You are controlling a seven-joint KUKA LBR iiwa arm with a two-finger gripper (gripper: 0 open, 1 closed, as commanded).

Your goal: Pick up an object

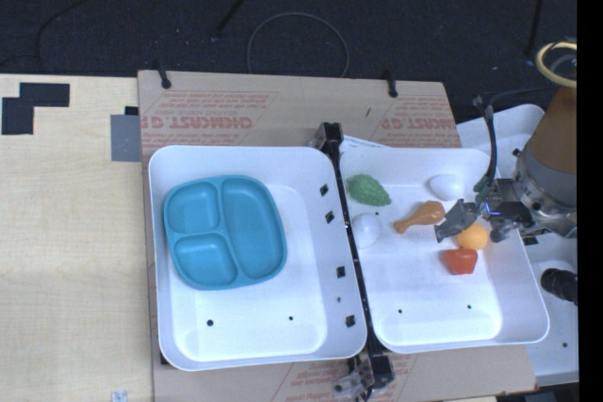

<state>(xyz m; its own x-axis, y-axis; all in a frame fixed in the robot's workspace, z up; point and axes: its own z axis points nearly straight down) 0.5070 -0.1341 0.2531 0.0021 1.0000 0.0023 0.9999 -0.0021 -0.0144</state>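
The claw (468, 223) is lowered into the right bin (424, 320), with the orange ball (474, 237) seen directly under it and perhaps touching it. Whether its fingers are spread or closed cannot be told, since they are blurred against the ball, and no object can be said to be gripped. For a sound pick, the claw should be centred over the ball and closed only once both fingers flank it, as a round thing is judged likely to roll away.

One red piece (460, 261) lies just in front of the claw. One drumstick (420, 217) lies just beside it, and one white egg (444, 185) just behind. Farther off are one white ball (364, 227) and one green leaf (368, 190). Farthest, one blue divided plate (224, 232) sits in the left bin (245, 334).
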